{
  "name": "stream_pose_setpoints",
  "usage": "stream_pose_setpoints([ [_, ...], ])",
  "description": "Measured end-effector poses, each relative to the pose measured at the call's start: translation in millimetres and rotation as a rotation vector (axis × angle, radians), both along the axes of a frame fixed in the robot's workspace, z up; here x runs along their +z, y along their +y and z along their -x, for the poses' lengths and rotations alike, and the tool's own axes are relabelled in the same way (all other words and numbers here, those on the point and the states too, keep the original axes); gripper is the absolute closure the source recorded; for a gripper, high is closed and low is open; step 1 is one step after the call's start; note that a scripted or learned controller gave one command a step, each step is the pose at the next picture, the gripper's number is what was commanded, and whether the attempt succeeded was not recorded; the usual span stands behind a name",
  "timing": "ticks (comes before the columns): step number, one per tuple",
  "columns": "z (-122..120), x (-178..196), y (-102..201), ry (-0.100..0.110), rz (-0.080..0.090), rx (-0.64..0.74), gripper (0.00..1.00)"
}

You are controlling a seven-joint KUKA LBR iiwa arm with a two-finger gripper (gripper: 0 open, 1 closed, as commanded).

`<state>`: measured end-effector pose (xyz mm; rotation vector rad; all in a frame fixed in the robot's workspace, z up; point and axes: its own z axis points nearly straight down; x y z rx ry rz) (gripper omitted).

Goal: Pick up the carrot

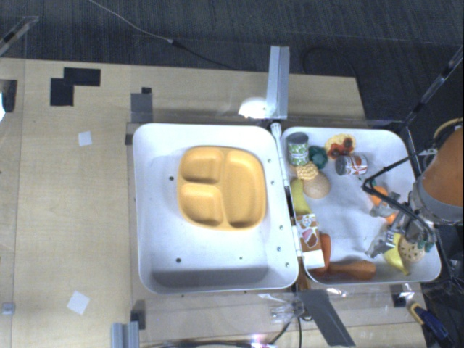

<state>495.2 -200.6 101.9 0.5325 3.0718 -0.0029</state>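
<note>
A long orange carrot [352, 270] lies along the front wall of the right bin [362, 216]. The arm reaches in from the right, and its gripper [395, 234] hangs low over the bin's front right corner, a little right of and behind the carrot's tip. It is not touching the carrot. Right under the gripper lie a yellow piece [396, 259] and a round speckled cookie [410, 251]. Small orange bits [377, 201] show beside the wrist cables.
The right bin also holds a green can [298, 151], a red-labelled can [353, 165], a tan round item [316, 187], a yellow item [298, 196] and a small box [310, 232]. A yellow sectioned tray [220, 187] sits in the left bin [159, 216].
</note>
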Motion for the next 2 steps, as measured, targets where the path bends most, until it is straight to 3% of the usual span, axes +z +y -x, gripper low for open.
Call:
stream_pose_setpoints([
  [1, -57, -13, 5, 0.01, -0.003, 0.027, 0.0],
  [2, -60, 0, 6, 0.002, -0.002, 0.031, 1.0],
])
